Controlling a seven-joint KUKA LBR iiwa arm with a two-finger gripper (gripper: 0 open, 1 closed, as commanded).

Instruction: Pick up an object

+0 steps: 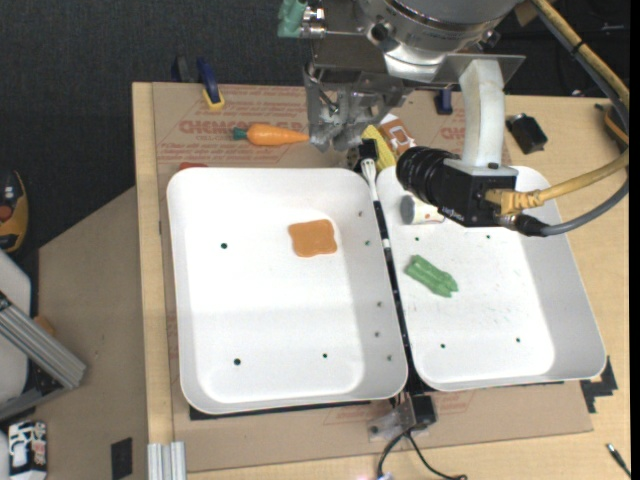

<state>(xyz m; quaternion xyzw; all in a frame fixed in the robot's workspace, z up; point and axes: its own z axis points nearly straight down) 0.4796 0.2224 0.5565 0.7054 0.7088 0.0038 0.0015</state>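
Gripper hangs above the far edge of the left bin, near the carrot; its state cannot be told. Landmark: left bin, on a brown board over dark carpet. An orange flat piece lies inside it. A toy carrot rests just beyond it. A green pod lies in the right bin beside it.

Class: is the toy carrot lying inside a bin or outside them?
Outside. The carrot lies on the brown board behind the left bin.
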